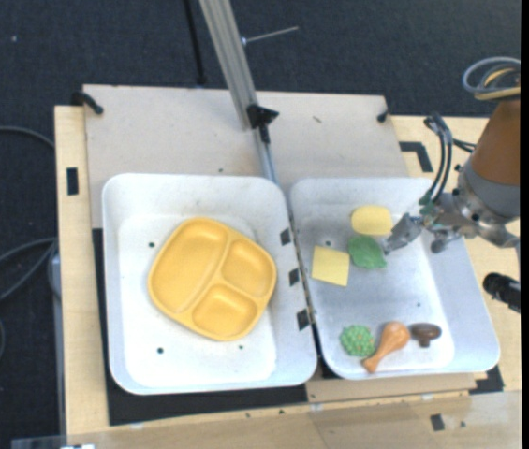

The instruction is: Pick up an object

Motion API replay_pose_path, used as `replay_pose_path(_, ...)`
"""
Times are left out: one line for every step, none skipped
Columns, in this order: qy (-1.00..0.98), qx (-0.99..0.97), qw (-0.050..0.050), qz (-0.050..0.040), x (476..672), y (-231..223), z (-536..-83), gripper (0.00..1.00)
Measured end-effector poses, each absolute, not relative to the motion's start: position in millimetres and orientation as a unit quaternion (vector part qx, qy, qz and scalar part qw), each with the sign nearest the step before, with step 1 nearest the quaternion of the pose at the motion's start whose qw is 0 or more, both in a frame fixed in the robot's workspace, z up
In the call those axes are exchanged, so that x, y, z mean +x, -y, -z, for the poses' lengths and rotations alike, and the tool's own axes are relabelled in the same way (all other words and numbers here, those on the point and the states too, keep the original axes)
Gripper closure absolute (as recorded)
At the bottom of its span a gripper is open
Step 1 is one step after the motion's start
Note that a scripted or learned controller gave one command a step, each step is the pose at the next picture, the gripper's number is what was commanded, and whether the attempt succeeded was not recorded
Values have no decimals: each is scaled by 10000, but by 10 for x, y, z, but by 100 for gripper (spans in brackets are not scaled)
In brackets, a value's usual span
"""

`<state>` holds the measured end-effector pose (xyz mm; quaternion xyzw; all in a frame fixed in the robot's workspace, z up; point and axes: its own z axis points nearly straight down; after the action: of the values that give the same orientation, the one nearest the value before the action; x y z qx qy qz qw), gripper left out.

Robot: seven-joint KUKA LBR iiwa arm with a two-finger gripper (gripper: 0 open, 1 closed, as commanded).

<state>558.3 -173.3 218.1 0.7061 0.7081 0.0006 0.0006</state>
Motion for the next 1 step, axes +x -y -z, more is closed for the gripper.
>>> replay_pose_path(-7078,7064,6,-9,5584,1732,-2182,0)
